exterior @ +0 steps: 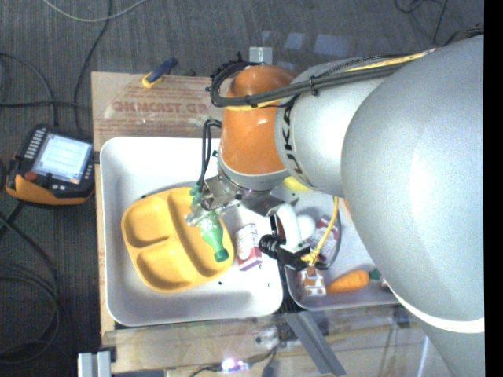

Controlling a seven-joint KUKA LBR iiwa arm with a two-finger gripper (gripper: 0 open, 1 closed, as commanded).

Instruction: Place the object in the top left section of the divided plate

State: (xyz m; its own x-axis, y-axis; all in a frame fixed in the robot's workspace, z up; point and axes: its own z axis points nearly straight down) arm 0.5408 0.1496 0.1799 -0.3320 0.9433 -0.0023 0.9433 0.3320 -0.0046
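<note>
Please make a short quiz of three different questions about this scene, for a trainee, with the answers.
1. True or false: the yellow plastic divided plate lies in the left white bin.
2. Which thing does the hand have between its fingers? A) the orange carrot B) the green plastic bottle C) the small white and red carton
3. Fill in: the carrot lies in the ____ bin.

Key:
1. True.
2. B. The bottle hangs over the plate's right edge, its dark green cap pointing to the view's lower right.
3. Right.
</note>
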